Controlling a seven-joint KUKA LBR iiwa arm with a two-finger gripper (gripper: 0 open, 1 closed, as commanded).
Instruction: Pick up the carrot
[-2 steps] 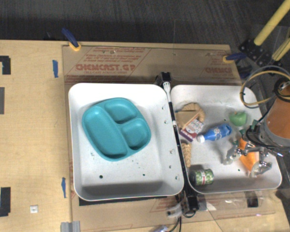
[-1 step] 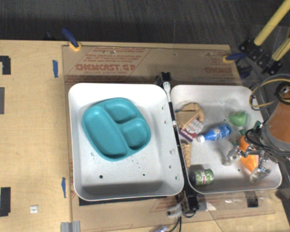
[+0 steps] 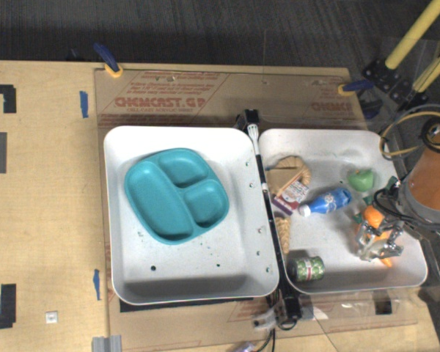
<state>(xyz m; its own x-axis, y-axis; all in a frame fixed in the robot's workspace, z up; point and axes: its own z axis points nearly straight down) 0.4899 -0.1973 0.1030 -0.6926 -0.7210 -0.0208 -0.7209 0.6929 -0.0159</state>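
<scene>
Pincer [image 3: 379, 246] is down at the lower right of the frame, right on the carrot [image 3: 372, 216] in the right bin [image 3: 330, 147]; whether it's open or clamped, I cannot tell; lift looks not yet done; bin wall close on the right, open floor toward the blue bottle [image 3: 324, 202].

The arm [image 3: 433, 185] is cut off by the right edge; the gripper [image 3: 376, 244] covers most of the carrot [image 3: 372, 216], and its finger state is unclear
</scene>
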